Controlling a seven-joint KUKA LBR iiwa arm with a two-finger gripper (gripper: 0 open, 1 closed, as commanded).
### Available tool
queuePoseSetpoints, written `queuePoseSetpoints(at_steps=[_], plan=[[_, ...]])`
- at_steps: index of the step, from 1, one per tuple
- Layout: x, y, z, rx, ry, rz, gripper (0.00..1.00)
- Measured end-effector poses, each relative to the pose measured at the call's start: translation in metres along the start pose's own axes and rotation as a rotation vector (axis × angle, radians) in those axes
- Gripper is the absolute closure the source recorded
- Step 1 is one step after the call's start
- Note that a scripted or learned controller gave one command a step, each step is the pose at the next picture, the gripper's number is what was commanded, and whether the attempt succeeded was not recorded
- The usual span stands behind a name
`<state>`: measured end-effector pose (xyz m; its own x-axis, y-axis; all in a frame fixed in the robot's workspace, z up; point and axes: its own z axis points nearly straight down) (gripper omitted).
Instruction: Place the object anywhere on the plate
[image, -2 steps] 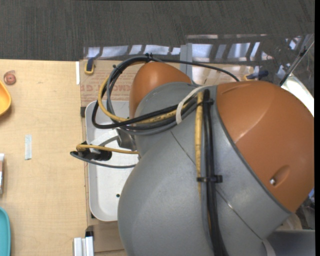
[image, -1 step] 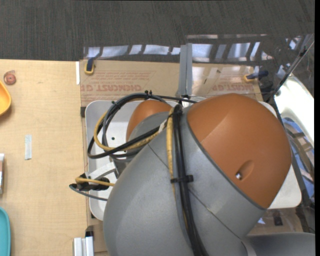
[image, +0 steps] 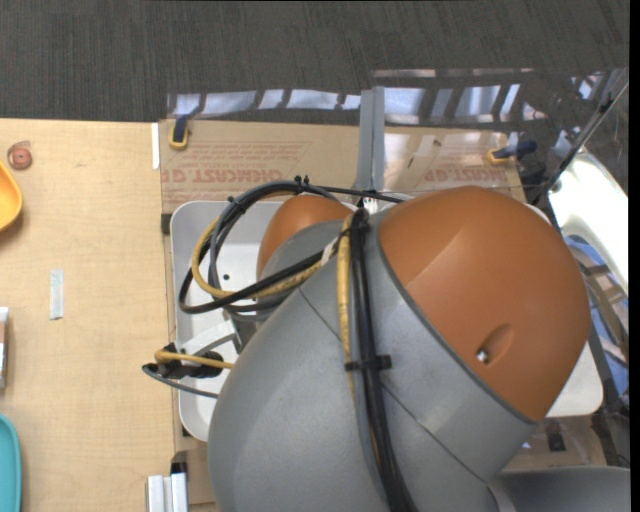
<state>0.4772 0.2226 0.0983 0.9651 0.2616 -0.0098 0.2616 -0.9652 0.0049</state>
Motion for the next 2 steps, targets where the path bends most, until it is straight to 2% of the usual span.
queuePoseSetpoints(at_steps=[1,2], plan=[[0.063,0.013,0.007,0.002,0.006,-0.028,1.00],[0.001,-0.004,0.007,0.003,0.006,0.067,1.00]])
